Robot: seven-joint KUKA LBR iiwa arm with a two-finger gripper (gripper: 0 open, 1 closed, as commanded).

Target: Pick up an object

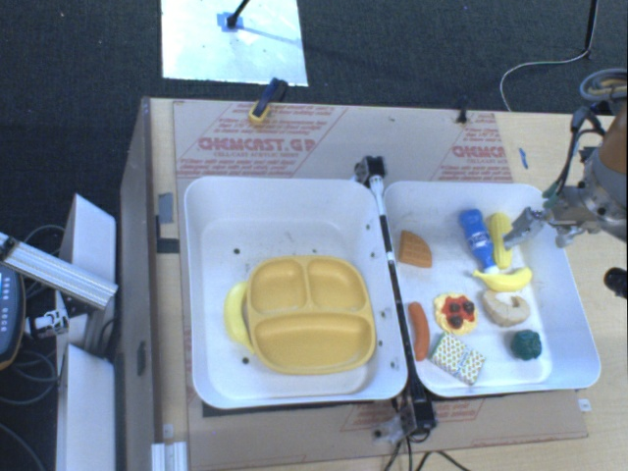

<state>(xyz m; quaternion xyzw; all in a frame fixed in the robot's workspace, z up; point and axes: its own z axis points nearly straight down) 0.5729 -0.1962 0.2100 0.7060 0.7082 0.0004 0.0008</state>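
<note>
Surroundings: dark carpet is showing around the worktop (294, 130), which is carrying two shallow white bins side by side.
Left bin (211, 263): we are seeing a yellow divided tray (309, 314) lying in it, with a yellow rim of something poking out from under the tray's left edge.
Right bin (579, 356): we are counting a blue bottle (477, 238), a yellow corn piece (500, 235), a banana (504, 280), a brown wedge (415, 250), a red sausage (420, 330), a small pizza (456, 312), a pale ring-shaped piece (506, 309), a green lump (527, 344) and a checkered box (458, 358).
Task object: we are treating any of these as a candidate; the bottle, corn and banana are lying nearest the pincer.
Pincer (524, 226): it is hanging over the bin's upper right area, just beside the corn.
Pincer state: we are unable to tell its opening at this resolution, and we are seeing nothing held in it.
Risk 1: bottle, corn and banana are touching one another, so we are judging that a descent here could land on two items and shove them apart.
Risk 2: rounded plastic shapes are likely to squirt out of a closing grip.
Risk 3: the bin wall is close on that side, so we are expecting a possible collision on a steep approach.
</note>
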